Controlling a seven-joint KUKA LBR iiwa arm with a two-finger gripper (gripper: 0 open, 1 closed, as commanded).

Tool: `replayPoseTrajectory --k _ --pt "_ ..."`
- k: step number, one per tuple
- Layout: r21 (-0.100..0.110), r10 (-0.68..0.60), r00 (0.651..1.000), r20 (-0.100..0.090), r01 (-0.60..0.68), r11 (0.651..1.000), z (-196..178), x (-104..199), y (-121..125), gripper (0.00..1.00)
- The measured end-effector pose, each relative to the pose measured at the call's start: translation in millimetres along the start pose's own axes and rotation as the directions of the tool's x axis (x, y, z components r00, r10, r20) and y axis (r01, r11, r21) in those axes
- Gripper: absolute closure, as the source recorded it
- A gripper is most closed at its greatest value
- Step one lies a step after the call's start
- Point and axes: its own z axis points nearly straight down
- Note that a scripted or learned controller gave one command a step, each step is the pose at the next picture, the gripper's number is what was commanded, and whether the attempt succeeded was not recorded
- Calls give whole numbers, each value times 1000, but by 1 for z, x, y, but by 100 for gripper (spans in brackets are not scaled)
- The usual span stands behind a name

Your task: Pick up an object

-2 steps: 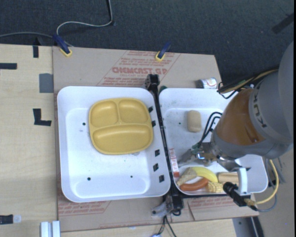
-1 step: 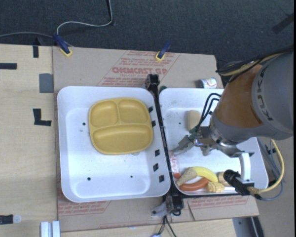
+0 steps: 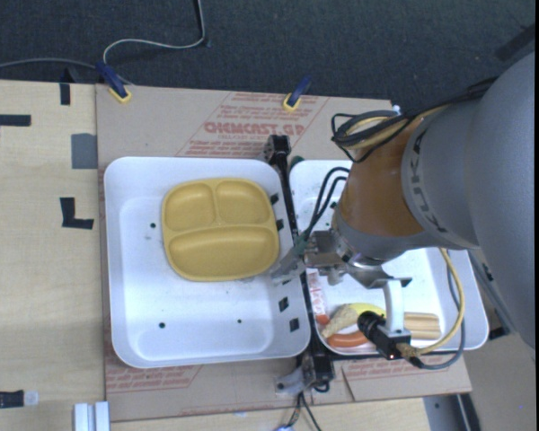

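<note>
The gripper (image 3: 328, 272) hangs low in the right bin (image 3: 463, 330), its state impossible to tell, directly above small food items (image 3: 355, 323) clustered at that bin's near-left corner, long axes running left-right.

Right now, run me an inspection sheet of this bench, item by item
Surface: brown board carrying a left bin and a right bin, side by side.
Job's things: yellow divided plate in the left bin; small toy foods in the right bin's near end, partly hidden by the arm.
Clutter: nothing seen.
Gripper: low over the right bin; finger state hidden.
Cables: black and yellow cables on the arm; a black cord behind the board.
Surroundings: yellow clamps on the board's far edge; dark floor.
</note>
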Motion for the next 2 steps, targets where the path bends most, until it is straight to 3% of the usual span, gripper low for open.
replayPoseTrajectory --k 1,2 --pt "0 3 1000 2 -3 1000 0 -109 -1 0" --pt "2 2 1000 0 -2 1000 77 -129 -1 0"
